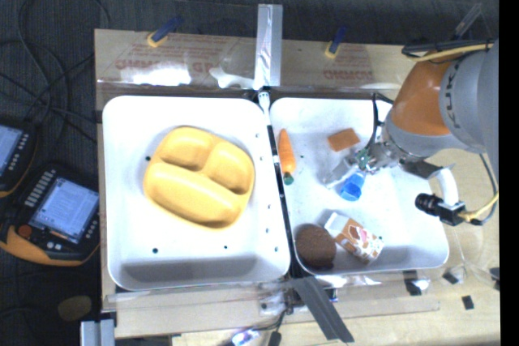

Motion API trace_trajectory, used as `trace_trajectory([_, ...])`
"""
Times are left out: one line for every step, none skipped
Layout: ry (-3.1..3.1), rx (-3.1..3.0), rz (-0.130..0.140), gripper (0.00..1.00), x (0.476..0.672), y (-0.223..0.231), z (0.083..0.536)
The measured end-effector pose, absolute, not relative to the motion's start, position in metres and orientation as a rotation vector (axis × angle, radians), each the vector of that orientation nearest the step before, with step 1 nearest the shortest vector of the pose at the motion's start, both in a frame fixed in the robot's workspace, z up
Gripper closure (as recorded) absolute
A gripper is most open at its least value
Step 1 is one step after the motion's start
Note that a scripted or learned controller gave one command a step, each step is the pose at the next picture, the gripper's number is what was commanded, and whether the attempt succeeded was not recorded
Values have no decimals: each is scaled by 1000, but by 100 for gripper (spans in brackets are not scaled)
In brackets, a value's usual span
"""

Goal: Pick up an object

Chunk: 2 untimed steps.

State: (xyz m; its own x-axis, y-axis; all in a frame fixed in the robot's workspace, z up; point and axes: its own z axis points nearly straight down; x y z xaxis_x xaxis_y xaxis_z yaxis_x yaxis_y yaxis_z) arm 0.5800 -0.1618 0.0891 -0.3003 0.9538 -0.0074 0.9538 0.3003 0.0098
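In the right bin (422, 255) lie an orange carrot (285, 153) by the left wall, a small orange block (343, 139), a clear bottle with a blue cap (349, 188), a brown round lump (315, 245) and a small printed carton (358, 240). The grey arm with its orange band (422, 105) reaches in from the right. My gripper (365, 161) is low over the middle of this bin, right at the bottle's upper end and just below the orange block. The gripper's body hides where its tips meet the bottle.
A big yellow bread-shaped object (199, 174) takes up the middle of the left bin (130, 255). A ridge between the bins (276, 198) runs beside the carrot. Black cable and a connector (434, 205) hang over the right bin's right side.
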Motion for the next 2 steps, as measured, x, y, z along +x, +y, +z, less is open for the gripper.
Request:
trace_trajectory([2524,1850,7,100,581,-161,99])
trace_trajectory([2616,1740,-2,100,612,-78,184])
